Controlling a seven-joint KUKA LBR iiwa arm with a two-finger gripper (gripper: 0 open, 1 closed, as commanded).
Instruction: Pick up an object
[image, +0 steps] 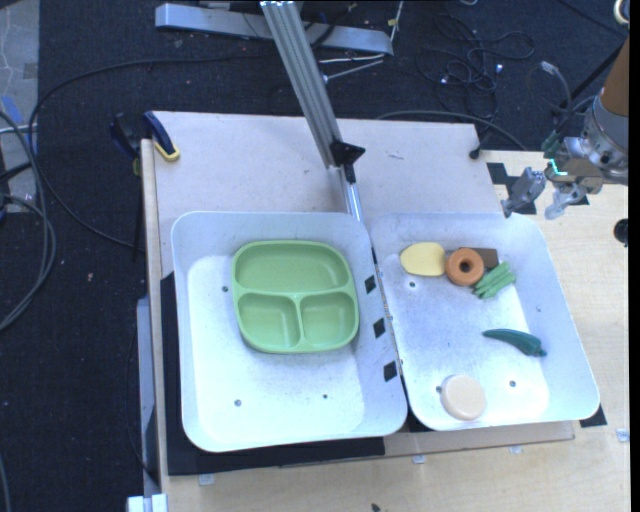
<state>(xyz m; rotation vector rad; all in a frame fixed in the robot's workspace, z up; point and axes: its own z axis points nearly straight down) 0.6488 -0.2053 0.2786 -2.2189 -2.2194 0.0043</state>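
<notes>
The right bin (560, 330) holds a yellow lump (423, 260), an orange donut (464, 267) resting against a brown block (487, 257), a light green bundle (495, 280), a dark green pepper-like piece (516, 341) and a cream round disc (464, 397). My gripper (538, 195) hangs open above the bin's far right corner, its two fingers spread with nothing between them. It is well apart from every object, up and to the right of the donut.
The left bin (200, 390) carries a green three-compartment plate (296, 296). A slanted metal pole (312, 85) comes down to the bins' shared far edge. A blue and yellow tool (160, 137) lies at the bench's far left corner.
</notes>
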